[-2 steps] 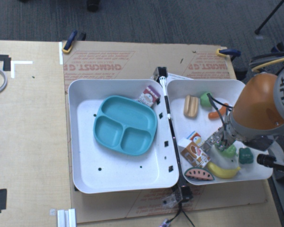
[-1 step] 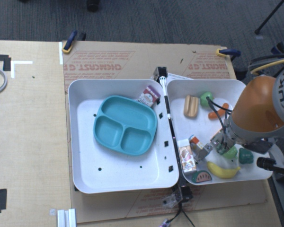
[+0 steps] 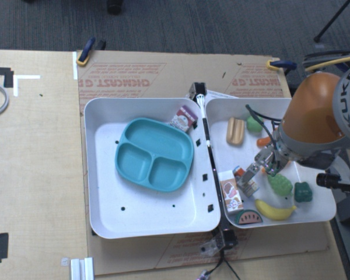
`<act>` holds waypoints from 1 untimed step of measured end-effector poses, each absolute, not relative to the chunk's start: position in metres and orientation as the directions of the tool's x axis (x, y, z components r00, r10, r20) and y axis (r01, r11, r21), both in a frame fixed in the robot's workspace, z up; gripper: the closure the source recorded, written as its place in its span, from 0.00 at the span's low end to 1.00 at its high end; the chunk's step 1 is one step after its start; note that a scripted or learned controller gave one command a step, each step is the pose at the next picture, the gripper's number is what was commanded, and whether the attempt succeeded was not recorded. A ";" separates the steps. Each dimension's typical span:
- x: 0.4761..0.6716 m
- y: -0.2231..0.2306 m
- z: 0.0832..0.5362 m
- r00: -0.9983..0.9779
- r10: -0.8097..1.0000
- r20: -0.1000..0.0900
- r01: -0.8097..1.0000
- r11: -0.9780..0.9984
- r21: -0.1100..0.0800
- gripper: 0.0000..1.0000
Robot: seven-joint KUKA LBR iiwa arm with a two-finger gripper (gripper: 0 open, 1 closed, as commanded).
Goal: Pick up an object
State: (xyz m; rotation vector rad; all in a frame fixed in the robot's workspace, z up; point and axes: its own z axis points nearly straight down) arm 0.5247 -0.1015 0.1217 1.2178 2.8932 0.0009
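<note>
My gripper (image 3: pixel 249 181) hangs low over the middle of the right bin (image 3: pixel 324 214), at the end of the grey arm with its orange band (image 3: pixel 315 109). Just left of it lie a small orange and blue piece (image 3: pixel 239 171) and a printed packet (image 3: pixel 230 195). A green leafy toy (image 3: pixel 280 185) sits right beside the gripper on its right. A yellow banana (image 3: pixel 274 210) and a watermelon slice (image 3: pixel 249 217) lie near the bin's front wall. A dark green pepper (image 3: pixel 303 192) is at the right, and a bread roll (image 3: pixel 235 131) toward the back.
The left bin (image 3: pixel 99 214) holds a teal divided plate (image 3: pixel 154 154) and a small wrapped packet (image 3: pixel 184 118) at its back right. A green item (image 3: pixel 255 123) and an orange carrot (image 3: pixel 263 140) lie at the back of the right bin, partly under the arm.
</note>
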 end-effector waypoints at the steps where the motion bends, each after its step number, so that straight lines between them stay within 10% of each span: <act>1: 0.560 -0.102 0.096 -0.635 0.772 -0.016 0.772 0.635 0.004 0.00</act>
